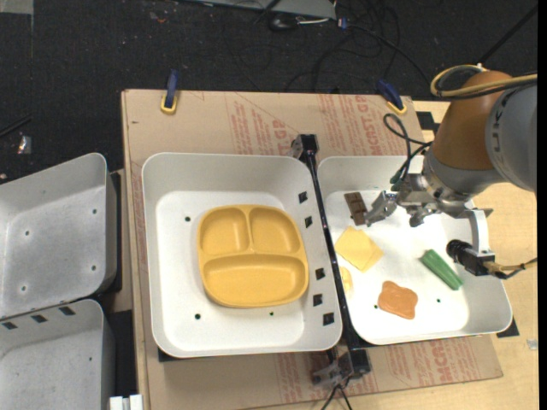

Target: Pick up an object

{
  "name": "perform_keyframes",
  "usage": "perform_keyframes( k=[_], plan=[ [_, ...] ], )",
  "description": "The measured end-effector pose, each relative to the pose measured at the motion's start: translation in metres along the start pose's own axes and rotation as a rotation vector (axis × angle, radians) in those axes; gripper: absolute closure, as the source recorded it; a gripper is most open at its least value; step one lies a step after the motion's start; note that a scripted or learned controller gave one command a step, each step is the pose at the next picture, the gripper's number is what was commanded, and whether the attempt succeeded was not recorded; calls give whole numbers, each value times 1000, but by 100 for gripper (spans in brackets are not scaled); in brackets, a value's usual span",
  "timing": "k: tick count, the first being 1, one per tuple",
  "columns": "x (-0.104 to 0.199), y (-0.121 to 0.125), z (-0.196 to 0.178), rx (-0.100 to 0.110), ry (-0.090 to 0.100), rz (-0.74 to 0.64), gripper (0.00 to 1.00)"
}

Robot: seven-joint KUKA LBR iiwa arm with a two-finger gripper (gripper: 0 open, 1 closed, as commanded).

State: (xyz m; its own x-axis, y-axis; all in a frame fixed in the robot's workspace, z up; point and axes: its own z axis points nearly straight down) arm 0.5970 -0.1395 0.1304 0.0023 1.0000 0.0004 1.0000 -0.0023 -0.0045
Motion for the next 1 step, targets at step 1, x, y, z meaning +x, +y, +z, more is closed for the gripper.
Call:
perform_keyframes(
  k=[1],
  plan=[
    [0, 2, -13, -6, -1, 0, 100]
  ],
)
